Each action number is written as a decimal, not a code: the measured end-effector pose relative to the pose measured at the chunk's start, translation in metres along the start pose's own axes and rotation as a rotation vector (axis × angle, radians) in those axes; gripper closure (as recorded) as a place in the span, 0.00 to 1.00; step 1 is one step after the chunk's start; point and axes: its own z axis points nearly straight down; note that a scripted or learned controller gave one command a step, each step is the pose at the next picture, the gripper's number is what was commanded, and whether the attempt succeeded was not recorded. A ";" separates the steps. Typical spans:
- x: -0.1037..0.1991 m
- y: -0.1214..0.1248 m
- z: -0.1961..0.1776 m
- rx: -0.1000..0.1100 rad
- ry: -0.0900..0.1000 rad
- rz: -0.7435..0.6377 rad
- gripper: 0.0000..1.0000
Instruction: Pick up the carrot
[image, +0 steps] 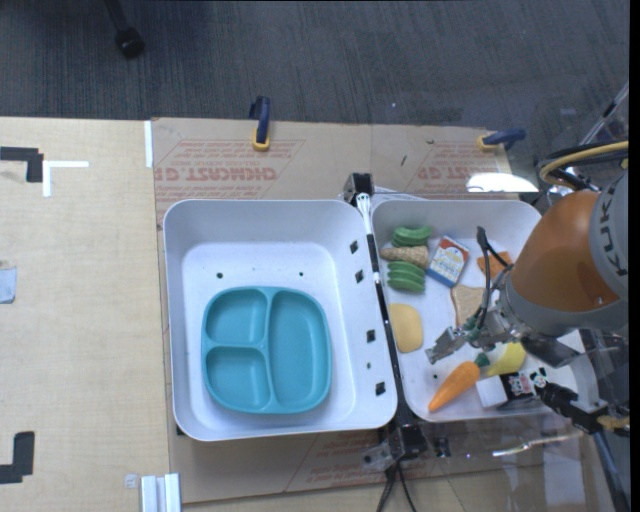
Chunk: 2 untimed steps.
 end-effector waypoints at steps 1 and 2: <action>0.008 -0.004 0.018 0.008 0.005 -0.400 0.00; 0.006 -0.001 0.009 0.003 0.002 -0.394 1.00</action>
